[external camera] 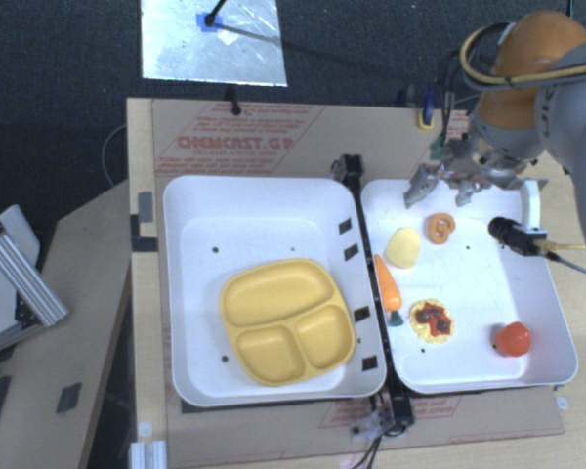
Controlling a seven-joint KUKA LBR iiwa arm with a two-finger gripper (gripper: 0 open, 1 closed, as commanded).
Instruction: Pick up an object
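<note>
Claw (439, 191) spread, holding nothing, over far end of right bin (542, 291). Nearest target: small ring pastry (440, 227) just near-side of it. Looks light, rigid, probably plastic and slick; pinch across outer rim, not the hole.

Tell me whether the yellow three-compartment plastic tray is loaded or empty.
Empty. The yellow three-compartment plastic tray lies flat in the left white bin, and all three compartments show bare yellow.

Grey arm (566, 106) reaching from right, gripper (439, 191) spread apart, pointing down
</note>
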